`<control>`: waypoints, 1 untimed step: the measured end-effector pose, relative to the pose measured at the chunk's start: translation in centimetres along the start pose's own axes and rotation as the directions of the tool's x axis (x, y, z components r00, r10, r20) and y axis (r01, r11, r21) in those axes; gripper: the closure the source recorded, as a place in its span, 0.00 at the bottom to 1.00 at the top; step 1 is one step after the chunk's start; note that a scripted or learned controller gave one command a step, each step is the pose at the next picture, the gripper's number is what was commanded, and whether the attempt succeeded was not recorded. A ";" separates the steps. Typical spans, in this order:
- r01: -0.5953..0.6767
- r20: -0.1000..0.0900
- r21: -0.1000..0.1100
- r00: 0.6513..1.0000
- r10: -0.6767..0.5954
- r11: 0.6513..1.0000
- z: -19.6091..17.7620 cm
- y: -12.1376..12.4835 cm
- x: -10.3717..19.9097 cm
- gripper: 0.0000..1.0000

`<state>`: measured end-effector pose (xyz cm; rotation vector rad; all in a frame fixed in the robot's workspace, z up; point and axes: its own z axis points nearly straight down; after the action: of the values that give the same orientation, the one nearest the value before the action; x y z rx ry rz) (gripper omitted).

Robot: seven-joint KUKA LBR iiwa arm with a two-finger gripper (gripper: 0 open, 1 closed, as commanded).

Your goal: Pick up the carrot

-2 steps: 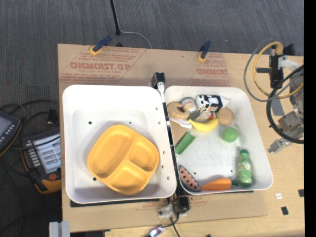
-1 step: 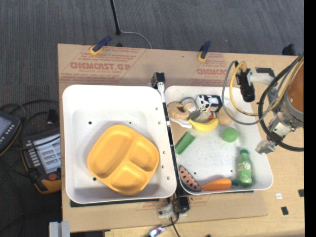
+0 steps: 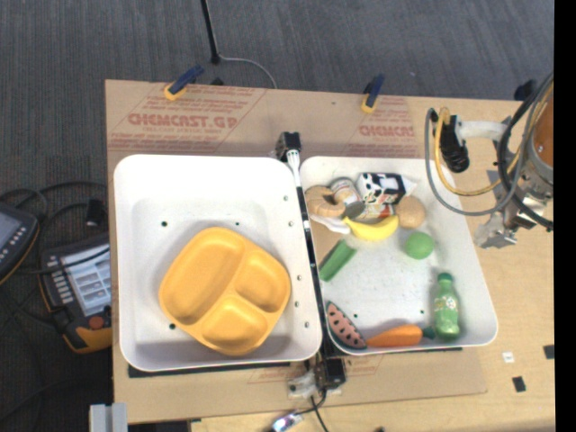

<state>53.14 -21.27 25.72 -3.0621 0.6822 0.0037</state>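
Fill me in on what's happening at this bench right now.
A robot arm sits at the right edge of the bench, off to the side of the right bin, and isn't touching anything. Its target, the carrot, lies untouched along the near wall of that bin, between a watermelon slice and a green bottle. A banana, a green ball and other toy food lie further back. The left bin holds a yellow divided plate.

Yellow tray – banana, green bottle
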 end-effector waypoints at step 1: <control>0.234 -0.001 0.002 0.972 -0.234 0.972 -4.3 0.5 1.3 1.00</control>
<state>54.11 -22.25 30.01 -3.1192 0.3161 0.0008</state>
